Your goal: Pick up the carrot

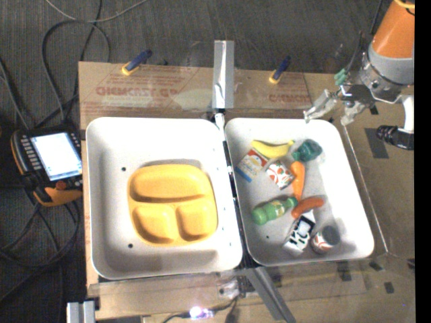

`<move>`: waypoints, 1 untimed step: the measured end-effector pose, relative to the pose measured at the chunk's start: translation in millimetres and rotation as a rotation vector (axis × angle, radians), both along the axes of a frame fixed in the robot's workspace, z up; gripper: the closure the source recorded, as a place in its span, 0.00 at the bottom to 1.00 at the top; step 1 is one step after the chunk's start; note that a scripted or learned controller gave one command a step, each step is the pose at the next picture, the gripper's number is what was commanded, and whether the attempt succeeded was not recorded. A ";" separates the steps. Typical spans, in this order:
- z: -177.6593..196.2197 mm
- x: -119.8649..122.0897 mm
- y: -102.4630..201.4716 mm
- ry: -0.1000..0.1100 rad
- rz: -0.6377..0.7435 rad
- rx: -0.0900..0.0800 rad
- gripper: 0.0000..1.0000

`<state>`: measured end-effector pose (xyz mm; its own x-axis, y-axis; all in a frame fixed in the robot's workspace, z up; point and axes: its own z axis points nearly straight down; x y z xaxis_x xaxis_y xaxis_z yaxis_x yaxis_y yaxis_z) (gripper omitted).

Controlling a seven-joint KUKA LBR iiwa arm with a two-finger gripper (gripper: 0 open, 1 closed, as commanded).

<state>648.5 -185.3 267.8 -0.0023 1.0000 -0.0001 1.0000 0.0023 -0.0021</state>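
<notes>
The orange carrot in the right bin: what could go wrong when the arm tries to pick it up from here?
1. The slim orange carrot lies against the red-and-white carton and below the teal toy, so the jaws may pinch a neighbour instead.
2. A similar orange-red sausage-shaped piece lies just below it; the program could take that by mistake.
3. The gripper hangs above the right bin's far rim, so its descent might clip the rim.

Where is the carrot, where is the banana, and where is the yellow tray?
Small orange carrot [298, 178], camera view: middle of its body, right bin.
Yellow curved banana [271, 149], camera view: middle of its curve, right bin.
Yellow plastic tray with compartments [174, 180], camera view: its large top compartment, left bin.
</notes>
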 end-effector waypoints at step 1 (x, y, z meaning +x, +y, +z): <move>-114.3 -26.6 -12.3 0.001 0.059 -0.002 0.00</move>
